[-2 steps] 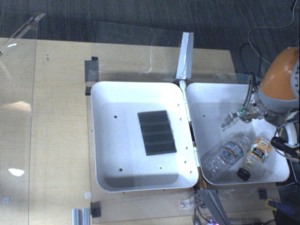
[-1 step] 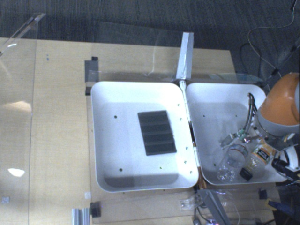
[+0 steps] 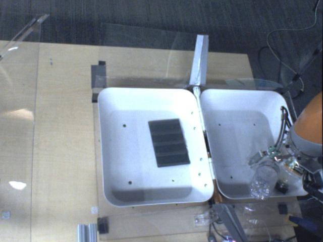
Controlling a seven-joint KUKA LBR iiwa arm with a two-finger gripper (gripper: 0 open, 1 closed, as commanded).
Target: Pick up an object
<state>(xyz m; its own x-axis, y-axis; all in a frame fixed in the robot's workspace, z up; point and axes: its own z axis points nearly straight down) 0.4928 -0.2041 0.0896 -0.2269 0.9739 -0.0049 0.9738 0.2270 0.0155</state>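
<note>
Arm (image 3: 309, 127) enters from right, orange band visible, wrist low over right bin (image 3: 237, 105) near its front-right corner. Gripper (image 3: 270, 158) sits among wires and clutter; can't tell how its jaws stand or whether anything is held. Clear plastic object (image 3: 261, 181) lies on right bin floor just below gripper. Dark ribbed rectangular pad (image 3: 169, 142) lies flat mid left bin (image 3: 116, 135), well apart from arm
</note>
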